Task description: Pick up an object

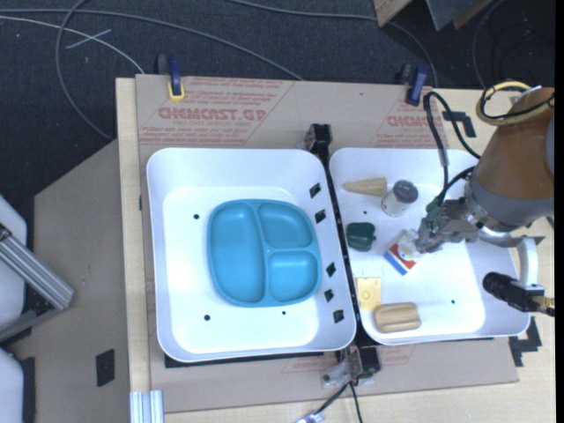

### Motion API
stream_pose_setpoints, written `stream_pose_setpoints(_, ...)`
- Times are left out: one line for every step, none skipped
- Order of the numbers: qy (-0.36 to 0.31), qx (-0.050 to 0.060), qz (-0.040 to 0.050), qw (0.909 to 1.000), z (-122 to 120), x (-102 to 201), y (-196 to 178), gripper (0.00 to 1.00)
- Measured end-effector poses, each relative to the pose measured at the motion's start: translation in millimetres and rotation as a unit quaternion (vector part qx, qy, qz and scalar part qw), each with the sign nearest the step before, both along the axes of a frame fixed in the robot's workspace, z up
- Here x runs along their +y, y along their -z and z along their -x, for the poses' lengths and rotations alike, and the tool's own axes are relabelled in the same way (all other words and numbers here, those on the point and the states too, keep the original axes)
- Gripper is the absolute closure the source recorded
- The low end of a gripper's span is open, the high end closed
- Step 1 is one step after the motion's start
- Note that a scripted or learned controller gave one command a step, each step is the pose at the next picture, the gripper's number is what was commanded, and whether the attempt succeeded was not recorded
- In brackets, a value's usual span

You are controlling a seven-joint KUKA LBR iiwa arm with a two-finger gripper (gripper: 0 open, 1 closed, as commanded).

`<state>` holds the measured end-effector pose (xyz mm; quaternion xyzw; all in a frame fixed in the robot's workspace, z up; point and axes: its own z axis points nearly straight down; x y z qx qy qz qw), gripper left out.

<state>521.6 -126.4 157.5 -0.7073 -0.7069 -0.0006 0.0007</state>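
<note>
The gripper (429,234) hangs low over the right bin (467,311), reaching in from the right under the orange-banded arm (520,161). Its tip is a dark, blurred cluster, and how far the jaws stand apart cannot be told; nothing can be made out between them.

Just left of the jaws and slightly below them lies a small red, white and blue pack (401,256), its right end touching or almost touching the tip; whether the jaws actually have it cannot be told. Further left of the jaws sits a dark green block (359,233), near the bin's left wall. Up and to the left of the jaws stands a small jar (399,196) with a grey lid, and beyond it, still further left, lies a tan cone (366,186), pointing left. Below the jaws and to the left, a yellow card (367,291) lies flat, and just beside it, towards the bin's near edge, rests a tan bread roll (397,316).

Well to the left of the jaws, across the divider, the left bin (176,201) holds a blue tray (263,251) with three compartments, lying flat in the middle.
</note>
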Motion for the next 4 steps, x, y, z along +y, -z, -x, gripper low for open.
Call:
stream_pose_setpoints(-0.001,-0.003,0.0012,1.0000,1,10,-51,1.00)
stream_pose_setpoints(-0.001,-0.002,0.0012,1.0000,0,10,-77,1.00)
stream_pose_setpoints(-0.003,-0.001,0.0001,1.0000,-19,51,-70,1.00)
stream_pose_setpoints(-0.003,-0.001,-0.0001,1.0000,-31,94,-71,1.00)
